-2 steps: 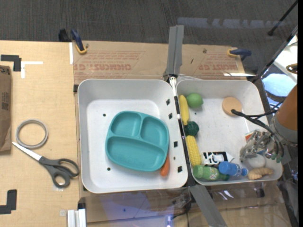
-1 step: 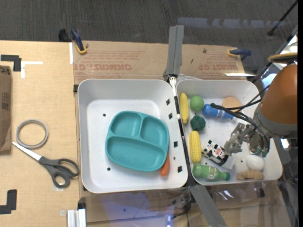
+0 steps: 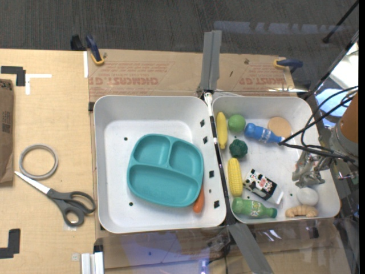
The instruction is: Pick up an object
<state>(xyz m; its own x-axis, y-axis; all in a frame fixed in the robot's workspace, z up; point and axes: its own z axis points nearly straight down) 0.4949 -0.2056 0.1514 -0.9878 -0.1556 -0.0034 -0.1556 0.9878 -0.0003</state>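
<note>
gripper (image 3: 308, 173) low at the right bin's (image 3: 258, 103) right side | finger spread – can't tell, nothing visibly pinched | white egg (image 3: 308, 196) just below it toward the near wall – croissant (image 3: 301, 212) beyond

You have two white bins (image 3: 108, 153). Left of the teal divided plate (image 3: 165, 170) lie one pair of scissors (image 3: 60, 198) and one tape roll (image 3: 38, 160). Right of it: two corn cobs (image 3: 234, 176), one carrot (image 3: 198, 201), one green bottle (image 3: 254, 208), one blue bottle (image 3: 262, 133).
</note>
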